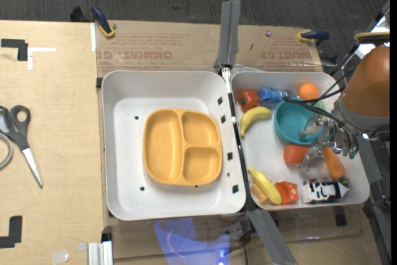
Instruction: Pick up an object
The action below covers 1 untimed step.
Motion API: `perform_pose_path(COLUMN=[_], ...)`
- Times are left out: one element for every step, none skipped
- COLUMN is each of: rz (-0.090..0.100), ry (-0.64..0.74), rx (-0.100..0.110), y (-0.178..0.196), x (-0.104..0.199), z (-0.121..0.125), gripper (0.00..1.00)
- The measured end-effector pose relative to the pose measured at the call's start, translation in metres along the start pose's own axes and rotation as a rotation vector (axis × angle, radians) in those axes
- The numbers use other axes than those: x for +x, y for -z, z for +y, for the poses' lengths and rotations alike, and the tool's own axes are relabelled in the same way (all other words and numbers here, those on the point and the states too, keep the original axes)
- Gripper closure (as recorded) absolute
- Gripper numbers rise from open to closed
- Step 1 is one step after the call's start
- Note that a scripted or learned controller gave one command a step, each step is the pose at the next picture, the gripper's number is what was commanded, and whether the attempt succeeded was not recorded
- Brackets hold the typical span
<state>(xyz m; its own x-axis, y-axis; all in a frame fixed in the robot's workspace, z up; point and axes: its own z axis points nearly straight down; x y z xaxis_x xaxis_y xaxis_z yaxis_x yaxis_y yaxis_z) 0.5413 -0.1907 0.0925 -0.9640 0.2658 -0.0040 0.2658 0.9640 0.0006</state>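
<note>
My gripper hangs low in the right bin, at the near rim of a teal bowl. Its two metal fingers stand apart, one over the bowl's edge and one by a red-orange fruit, so it is open with nothing between them. An orange carrot lies just right of the gripper. A black-and-white object lies at the bin's front. A yellow banana lies left of the bowl, and a second banana sits at the front left beside a red piece.
At the back of the right bin are a red fruit, a blue object and an orange ball. The left bin holds a yellow divided plate. Scissors lie on the bench at far left.
</note>
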Motion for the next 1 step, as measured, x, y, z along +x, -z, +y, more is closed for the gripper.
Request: perform_pose_path(rz=[0.003], ry=[0.008], rx=[-0.004], y=[0.0102], x=[0.0002], z=[0.0044], gripper=[1.0])
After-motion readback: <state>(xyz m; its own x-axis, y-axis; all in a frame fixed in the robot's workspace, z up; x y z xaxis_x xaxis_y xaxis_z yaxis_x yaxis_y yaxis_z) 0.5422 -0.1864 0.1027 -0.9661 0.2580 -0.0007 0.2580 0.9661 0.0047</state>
